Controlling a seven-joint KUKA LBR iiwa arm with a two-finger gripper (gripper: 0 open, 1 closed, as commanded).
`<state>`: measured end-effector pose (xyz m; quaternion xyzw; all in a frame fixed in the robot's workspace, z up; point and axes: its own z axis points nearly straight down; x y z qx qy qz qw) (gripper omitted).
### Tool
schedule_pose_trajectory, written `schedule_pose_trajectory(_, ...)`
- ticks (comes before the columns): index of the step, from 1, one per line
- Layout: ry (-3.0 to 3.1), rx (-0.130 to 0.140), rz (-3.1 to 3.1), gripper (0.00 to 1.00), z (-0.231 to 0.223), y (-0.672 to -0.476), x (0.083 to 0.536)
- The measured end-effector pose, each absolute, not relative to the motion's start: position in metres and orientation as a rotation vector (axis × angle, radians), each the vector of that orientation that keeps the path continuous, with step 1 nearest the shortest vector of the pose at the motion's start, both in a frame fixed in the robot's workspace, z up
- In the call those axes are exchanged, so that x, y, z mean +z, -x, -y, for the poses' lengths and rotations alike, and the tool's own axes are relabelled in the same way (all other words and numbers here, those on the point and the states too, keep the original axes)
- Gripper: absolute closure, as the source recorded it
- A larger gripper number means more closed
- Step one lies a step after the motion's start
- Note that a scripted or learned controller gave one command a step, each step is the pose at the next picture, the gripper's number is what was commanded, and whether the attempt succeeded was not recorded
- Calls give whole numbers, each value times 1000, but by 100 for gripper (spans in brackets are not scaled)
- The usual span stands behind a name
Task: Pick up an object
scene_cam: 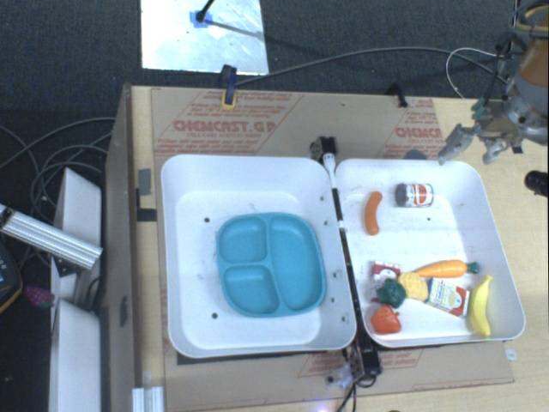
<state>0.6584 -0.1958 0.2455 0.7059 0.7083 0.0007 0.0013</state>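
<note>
Cables trail across the dark floor on the far left, beside a white frame with a metal bar [50, 237] lying across it. Moving right, we reach the worktop [257, 114], covered by a brown board printed in red with "CHEMCAST GP". On it sits the left bin [184, 187], white and shallow, and inside it a blue divided plate [271, 263] with three compartments, nothing on it. Behind the worktop, a shiny square sheet [203, 22] lies on the dark floor with a bit of blue tape on it.

Across the middle seam, where the two bins touch, we come to the right bin [480, 196], and here is where the pickable things are. An orange-red sausage [372, 212] lies near the seam, upright in the picture, on its own. Just right of it, a small can [414, 195] rests on its side with a red and white label; the writing is too small to read. Toward the near end there is a tight cluster: a red tomato [386, 319], a dark green broccoli piece [392, 293] touching it, a small red and white packet [385, 270] behind, a yellow corn cob [415, 285], a carrot [439, 269] pointing right, a white carton [446, 298] with red print I cannot make out, and a banana [480, 305] against the right wall.

Up at the far right, the pincer [477, 144] hangs over the bin's back corner, fingers spread apart with nothing between them, well apart from every item.
</note>
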Motion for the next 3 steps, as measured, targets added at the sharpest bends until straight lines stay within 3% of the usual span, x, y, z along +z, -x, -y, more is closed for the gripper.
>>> schedule_pose_trajectory(1,-2216,1,-2228,0,139,-659,157)
schedule_pose_trajectory(2,-2216,1,-2228,0,89,-630,102)
schedule_pose_trajectory(3,-2212,4,-2226,100,89,-631,114)
